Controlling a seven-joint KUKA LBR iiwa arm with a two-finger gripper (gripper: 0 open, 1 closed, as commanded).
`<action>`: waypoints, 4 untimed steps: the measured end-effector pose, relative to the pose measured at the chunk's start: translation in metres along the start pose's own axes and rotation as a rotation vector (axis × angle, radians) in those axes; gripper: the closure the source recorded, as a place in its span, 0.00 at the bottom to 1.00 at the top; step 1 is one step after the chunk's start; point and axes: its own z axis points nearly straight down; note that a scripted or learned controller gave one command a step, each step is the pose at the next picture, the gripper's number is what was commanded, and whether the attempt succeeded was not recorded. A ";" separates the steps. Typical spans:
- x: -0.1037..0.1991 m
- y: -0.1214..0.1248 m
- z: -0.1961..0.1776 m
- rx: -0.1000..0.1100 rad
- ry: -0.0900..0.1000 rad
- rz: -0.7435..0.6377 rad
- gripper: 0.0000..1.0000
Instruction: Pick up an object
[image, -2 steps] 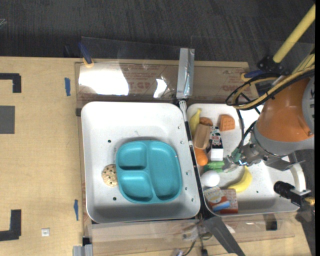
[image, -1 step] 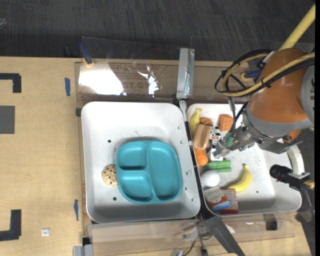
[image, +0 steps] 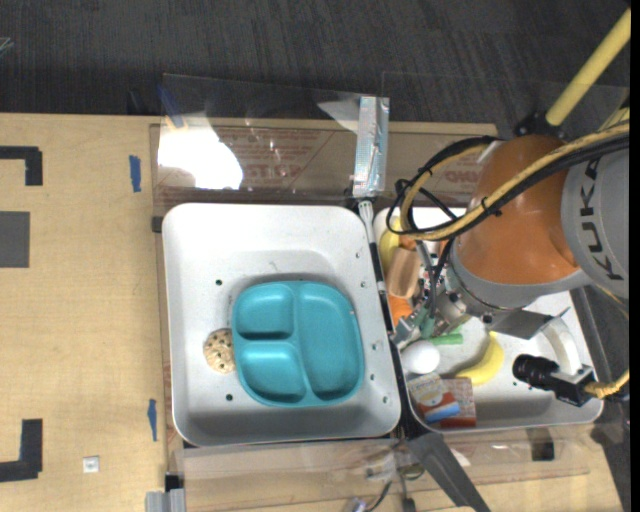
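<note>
Gripper (image: 432, 318), finger state unclear, low in right bin (image: 560, 395), just above white egg (image: 421, 358).

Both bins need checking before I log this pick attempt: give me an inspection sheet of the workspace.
Surface: left white bin and right white bin side by side on a tan bench.
Job's things: teal divided tray and cookie in left bin; white egg, banana, small red-and-blue box in right bin.
Clutter: more small items under the arm, unclear.
Grippers: gripper low over right bin.
Cables: yellow and black cables over the orange band.
Surroundings: dark floor.
</note>
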 end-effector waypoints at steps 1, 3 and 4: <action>-0.064 0.000 0.039 0.001 -0.001 -0.118 1.00; -0.062 0.011 0.029 -0.005 -0.005 -0.255 1.00; -0.037 0.002 0.039 0.000 0.000 -0.145 1.00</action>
